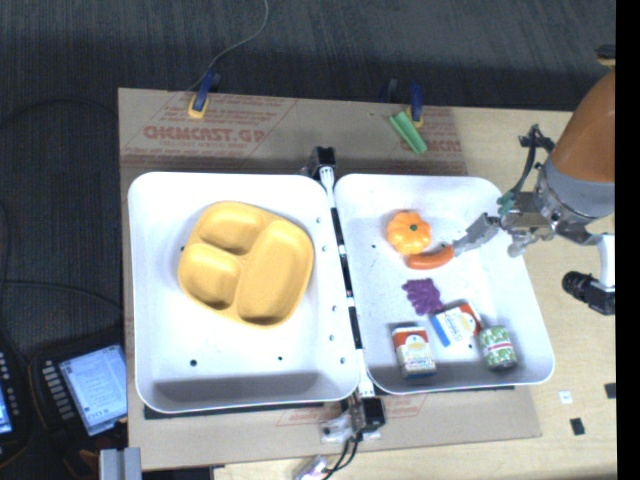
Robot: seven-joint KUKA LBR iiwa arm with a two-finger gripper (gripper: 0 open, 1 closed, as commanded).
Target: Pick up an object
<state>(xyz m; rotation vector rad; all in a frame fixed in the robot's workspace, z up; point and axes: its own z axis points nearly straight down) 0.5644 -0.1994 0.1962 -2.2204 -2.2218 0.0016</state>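
Right at the front of the right bin (520, 298) stand a little carton (413, 351), a small box (455, 325) and a can (497, 347), side by side at about 6 o'clock in that bin. Just behind them lies a bunch of purple grapes (423, 294). Near the middle sits a small orange pumpkin (409, 231), with an orange-red pepper (429, 259) touching it at its 5 o'clock. The gripper (478, 233) comes in from 3 o'clock, and its tip is just beside the pepper's end. I cannot tell how the hand is set, and nothing looks lifted. So the pick looks not done yet: every toy is lying in the bin. A yellow tray (246, 260) lies in the left bin (160, 358).
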